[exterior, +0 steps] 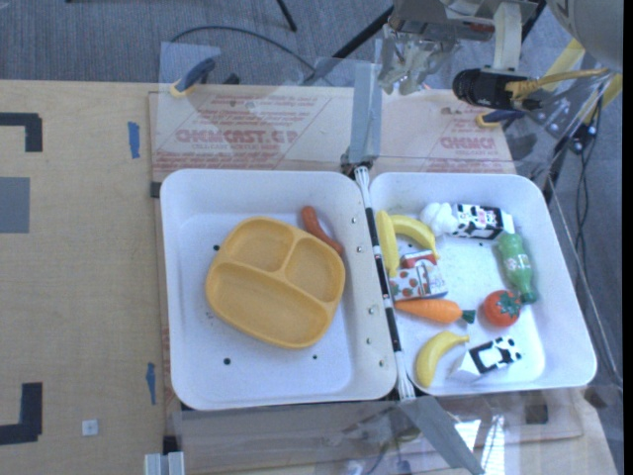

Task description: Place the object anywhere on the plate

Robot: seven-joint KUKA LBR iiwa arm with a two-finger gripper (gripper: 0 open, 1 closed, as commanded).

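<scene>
A yellow three-compartment plate lies in the left bin, with nothing on it. A reddish sausage rests on the bin floor just beyond the plate's far right rim. My gripper hangs high above the bench behind the bins, over the far end of the divider. It is open with nothing between its fingers. It is far from every object.
The right bin holds two bananas, a carrot, a tomato, a green bottle, a red-and-white carton and two cow-patterned cartons. A clear panel stands behind the bins.
</scene>
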